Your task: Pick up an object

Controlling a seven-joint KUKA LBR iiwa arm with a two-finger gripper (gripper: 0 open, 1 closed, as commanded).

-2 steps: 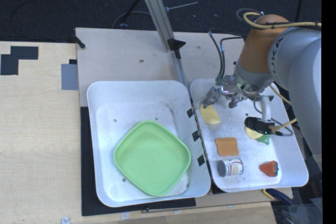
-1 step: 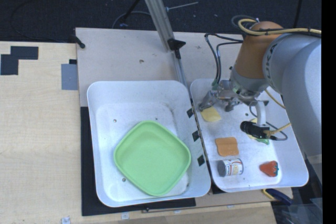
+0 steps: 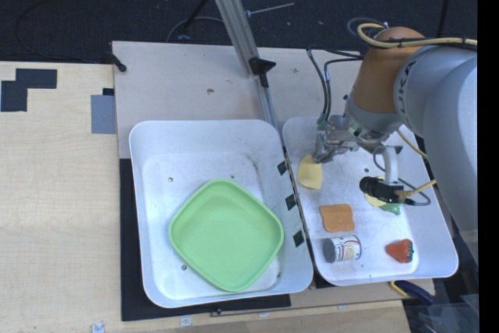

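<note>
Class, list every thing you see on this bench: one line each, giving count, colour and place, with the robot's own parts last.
bins: two, white, side by side on the bench
plate: one, light green, in the left bin
yellow piece: one, pale yellow, right bin, far left part, at the tool
flat square: one, orange, middle of right bin
can: one, grey and white, lying in right bin, near edge
red piece: one, red, right bin, near right corner
arm: one, grey with orange band, reaching from the right
tool: one, over the right bin

Open floor mid right bin (image 3: 437, 265), hemmed by yellow piece (image 3: 309, 173), orange square (image 3: 337, 218), can (image 3: 341, 249), strawberry (image 3: 400, 249).
</note>
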